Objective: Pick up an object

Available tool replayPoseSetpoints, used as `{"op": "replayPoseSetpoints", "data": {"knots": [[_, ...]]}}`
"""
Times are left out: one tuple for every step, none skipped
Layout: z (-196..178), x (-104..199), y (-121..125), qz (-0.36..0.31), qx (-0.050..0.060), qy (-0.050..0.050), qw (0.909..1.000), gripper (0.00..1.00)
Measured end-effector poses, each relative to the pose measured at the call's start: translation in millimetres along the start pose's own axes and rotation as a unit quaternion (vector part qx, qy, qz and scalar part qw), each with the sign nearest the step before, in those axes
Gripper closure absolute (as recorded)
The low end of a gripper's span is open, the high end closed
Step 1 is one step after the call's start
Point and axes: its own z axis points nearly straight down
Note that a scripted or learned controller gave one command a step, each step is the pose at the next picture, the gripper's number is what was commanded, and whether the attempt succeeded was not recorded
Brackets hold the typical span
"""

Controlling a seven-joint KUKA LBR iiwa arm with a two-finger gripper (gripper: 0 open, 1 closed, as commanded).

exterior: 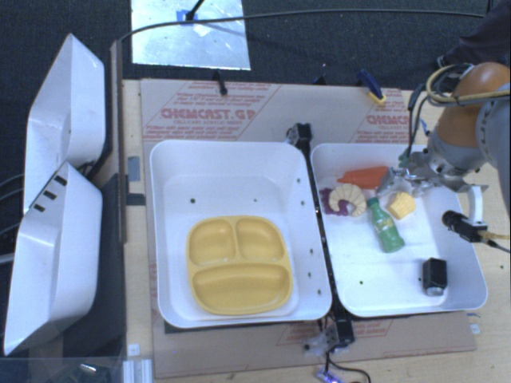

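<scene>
The right bin [375, 294] holds several objects: an orange carrot [363, 175], a tan ridged pastry [352, 199] with a purple piece [334, 207] beside it, a green bottle [386, 230] lying flat, a yellow block [402, 206] and a small black box [434, 276]. My gripper [397, 180] is low over the back of this bin, at the carrot's right end and just above the yellow block. The grey arm [471, 130] comes in from the right and hides part of the bin's far right wall.
In the left bin [231, 166] lies a yellow divided plate [238, 263]. A black divider clamp [302, 134] sits between the bins at the back. Spare white bins [64, 214] are stacked at the far left. Bare floor shows in the right bin's front half.
</scene>
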Motion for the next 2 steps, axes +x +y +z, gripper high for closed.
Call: {"op": "replayPoseSetpoints", "data": {"knots": [[-13.5,-0.4,1.7,0.0,-0.003,-0.001,1.0,1.0],[-71.6,-7.6,-3.0,0.0,-0.004,-0.001,1.0,1.0]]}}
